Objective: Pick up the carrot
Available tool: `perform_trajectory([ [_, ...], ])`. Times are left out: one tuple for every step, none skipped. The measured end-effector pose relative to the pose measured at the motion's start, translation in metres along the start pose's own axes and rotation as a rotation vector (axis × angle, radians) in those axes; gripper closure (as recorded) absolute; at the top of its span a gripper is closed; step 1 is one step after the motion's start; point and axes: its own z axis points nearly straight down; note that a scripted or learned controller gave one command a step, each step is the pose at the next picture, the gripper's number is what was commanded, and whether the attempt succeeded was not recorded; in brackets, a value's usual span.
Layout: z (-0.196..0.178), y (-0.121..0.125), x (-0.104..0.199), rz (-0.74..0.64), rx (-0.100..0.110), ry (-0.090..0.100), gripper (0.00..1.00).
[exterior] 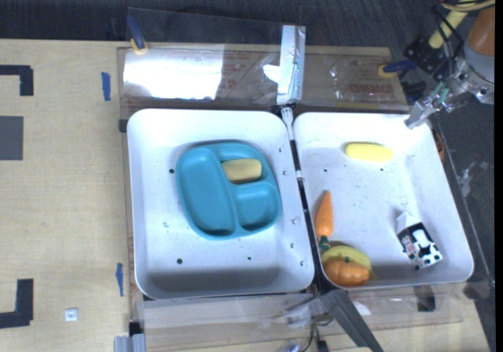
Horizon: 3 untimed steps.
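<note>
At the right bin's far right corner your pincer (420, 112) hangs near the rim, and you cannot tell from this slanted view whether it is ready to grasp or closed; nothing shows in it. It is well apart from the carrot (324, 214), which lies in the right bin (377, 185) close against the left wall, green end toward the near side.

Your main risk is that wall. With the carrot so near it and the divider, one side of the pincer may strike the rim on the way down, or land on the carrot and roll it away.

Watch the near end too. A yellow and orange piece (346, 265) sits just beside the carrot's green tip, possibly touching, so a grasp placed low could nudge or catch it instead. Aim for the orange middle.

On the way across, the yellow block (368, 153) lies near the path, and a low sweep could clip it. The black-and-white toy (418, 244) sits well off to the right and should not interfere.

The left bin (149, 185) with its blue tray (206, 193) plays no part.
</note>
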Motion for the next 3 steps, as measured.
perform_trajectory([
  [0.106,-0.016,0.006,0.238,0.002,0.001,1.0],
  [-0.076,-0.008,0.003,0.689,-0.009,-0.005,1.0],
  [-0.141,0.001,0.011,0.931,-0.006,-0.003,1.0],
])
